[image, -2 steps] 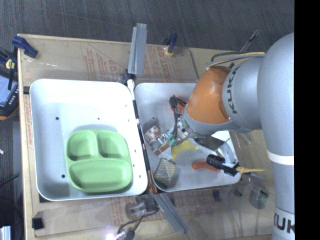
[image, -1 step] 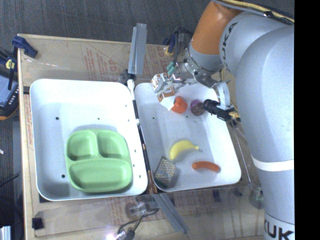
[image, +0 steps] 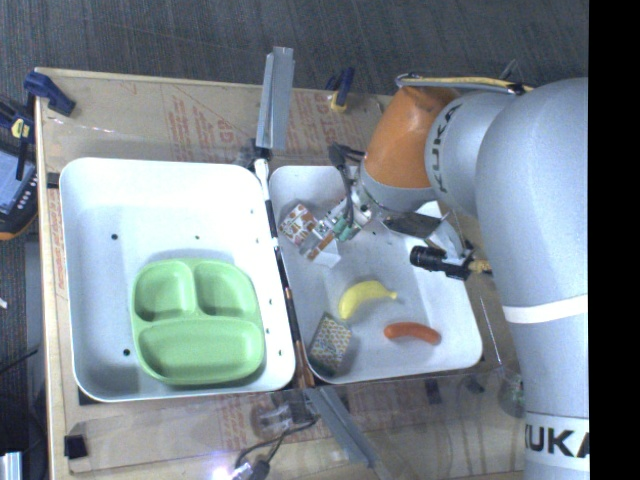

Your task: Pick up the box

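Observation:
The box [image: 302, 228] is a small carton printed in white, red and brown. It lies tilted in the upper left corner of the right bin [image: 462, 360], close to the wall between the two bins. My gripper [image: 338, 232] is low in that bin, right up against the box's right end. The orange-banded wrist and grey arm hang over the bin's upper right part and hide the floor there.
In the right bin lie a yellow banana [image: 366, 296], a red sausage [image: 412, 333] and a grey speckled block [image: 333, 343] at the front left corner. A green divided tray [image: 198, 323] sits in the left bin [image: 90, 198].

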Controlling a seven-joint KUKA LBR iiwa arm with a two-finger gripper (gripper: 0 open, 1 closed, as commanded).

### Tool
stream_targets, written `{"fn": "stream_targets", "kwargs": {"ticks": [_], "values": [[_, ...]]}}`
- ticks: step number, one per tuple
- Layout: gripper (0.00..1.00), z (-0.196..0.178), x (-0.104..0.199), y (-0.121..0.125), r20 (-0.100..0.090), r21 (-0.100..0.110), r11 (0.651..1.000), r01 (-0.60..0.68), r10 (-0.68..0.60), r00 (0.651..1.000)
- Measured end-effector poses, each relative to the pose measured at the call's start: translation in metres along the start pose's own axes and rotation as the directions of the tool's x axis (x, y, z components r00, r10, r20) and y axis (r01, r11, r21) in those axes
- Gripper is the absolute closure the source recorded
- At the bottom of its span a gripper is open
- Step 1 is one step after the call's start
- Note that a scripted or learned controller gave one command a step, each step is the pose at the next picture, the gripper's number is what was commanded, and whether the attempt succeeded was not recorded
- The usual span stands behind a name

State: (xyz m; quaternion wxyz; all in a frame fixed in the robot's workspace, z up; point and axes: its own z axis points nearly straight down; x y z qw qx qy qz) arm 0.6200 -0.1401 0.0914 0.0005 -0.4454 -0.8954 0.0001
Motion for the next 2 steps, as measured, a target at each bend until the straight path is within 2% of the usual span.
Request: {"fn": "stream_targets", "kwargs": {"ticks": [1, 2], "values": [[1.00, -0.061, 0.059, 0.020, 0.019, -0.001, 0.993, -0.122, 0.122, 0.992], [1.00, -0.135, 0.072, 0.061, 0.000, 0.001, 0.769, -0.639, 0.639, 0.769]]}}
